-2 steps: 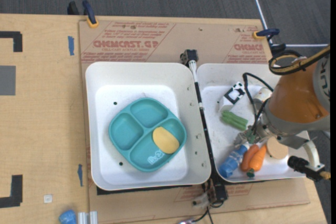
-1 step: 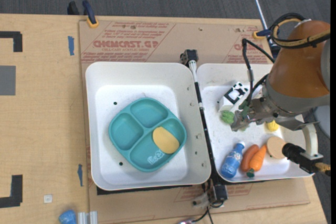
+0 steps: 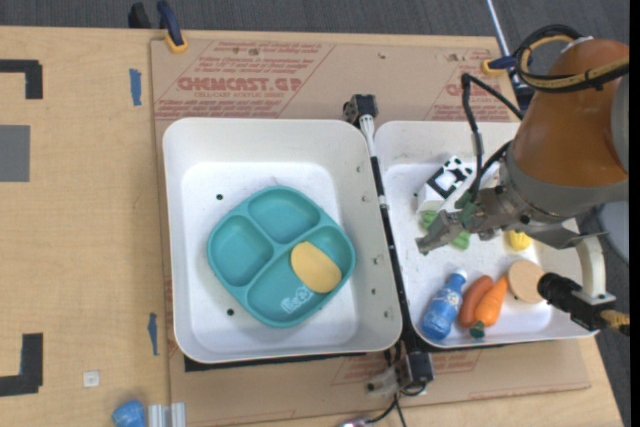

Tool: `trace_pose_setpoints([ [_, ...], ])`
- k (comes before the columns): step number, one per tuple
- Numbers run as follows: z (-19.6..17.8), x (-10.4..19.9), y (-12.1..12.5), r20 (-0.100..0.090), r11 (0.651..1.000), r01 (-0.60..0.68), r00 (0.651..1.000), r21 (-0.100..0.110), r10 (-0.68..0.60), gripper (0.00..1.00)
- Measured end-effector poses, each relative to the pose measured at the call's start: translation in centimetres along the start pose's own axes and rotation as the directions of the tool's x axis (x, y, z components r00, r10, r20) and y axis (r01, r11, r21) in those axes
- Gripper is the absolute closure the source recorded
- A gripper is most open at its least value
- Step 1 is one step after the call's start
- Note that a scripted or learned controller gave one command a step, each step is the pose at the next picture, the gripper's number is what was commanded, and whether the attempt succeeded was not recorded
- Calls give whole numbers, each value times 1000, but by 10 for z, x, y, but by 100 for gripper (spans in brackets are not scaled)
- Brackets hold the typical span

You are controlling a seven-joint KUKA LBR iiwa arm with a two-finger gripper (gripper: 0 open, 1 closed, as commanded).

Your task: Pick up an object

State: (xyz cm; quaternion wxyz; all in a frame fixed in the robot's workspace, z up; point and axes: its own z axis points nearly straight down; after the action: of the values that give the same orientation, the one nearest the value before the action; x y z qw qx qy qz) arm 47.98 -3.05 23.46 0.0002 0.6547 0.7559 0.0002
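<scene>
The gripper (I cannot tell if open or closed) is low over a green toy in the right bin, so it may push the toy away instead of grasping it.

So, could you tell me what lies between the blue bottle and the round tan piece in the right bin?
In the camera view, the orange carrot lies between the blue bottle and the round tan piece, close beside the bottle.

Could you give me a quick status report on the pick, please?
Gripper low in right bin, fingers on green item; grasp unconfirmed. Blue bottle and carrot close by.
</scene>
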Motion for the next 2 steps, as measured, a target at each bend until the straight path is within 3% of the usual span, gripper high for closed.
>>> trace_pose_setpoints([
  [1,97,-70,-11,0,1000,-31,1000,2,31,0],
  [2,149,-79,-12,-1,966,259,966,0,-259,0],
])
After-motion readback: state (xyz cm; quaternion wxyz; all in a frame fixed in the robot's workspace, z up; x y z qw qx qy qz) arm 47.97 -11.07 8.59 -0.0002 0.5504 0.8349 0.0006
